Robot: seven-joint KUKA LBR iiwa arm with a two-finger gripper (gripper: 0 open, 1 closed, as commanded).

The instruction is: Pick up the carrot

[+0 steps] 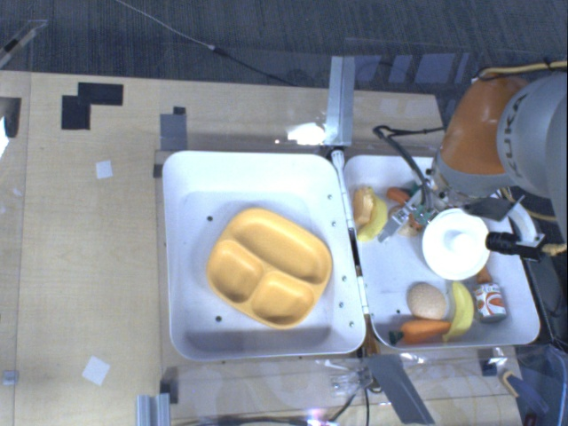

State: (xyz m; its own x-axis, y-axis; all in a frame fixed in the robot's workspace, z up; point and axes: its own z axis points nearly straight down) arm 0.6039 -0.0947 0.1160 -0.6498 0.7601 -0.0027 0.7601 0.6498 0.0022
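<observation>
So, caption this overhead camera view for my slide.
Arm over right bin; carrot lies at its front edge.

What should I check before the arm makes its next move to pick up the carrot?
1. Target located: ok. The long orange carrot lies at the near edge of the shallow white right bin.
2. Carrot free of neighbours: not ok. The curved yellow banana and the round tan potato-like item sit right against it.
3. Tool above the carrot: not ok. The tool is at the far end of the bin, by other food items.
4. Tool ready to grasp: cannot tell.
5. Drop-off space: ok. The yellow three-compartment plastic tray sits in the shallow white left bin.
</observation>
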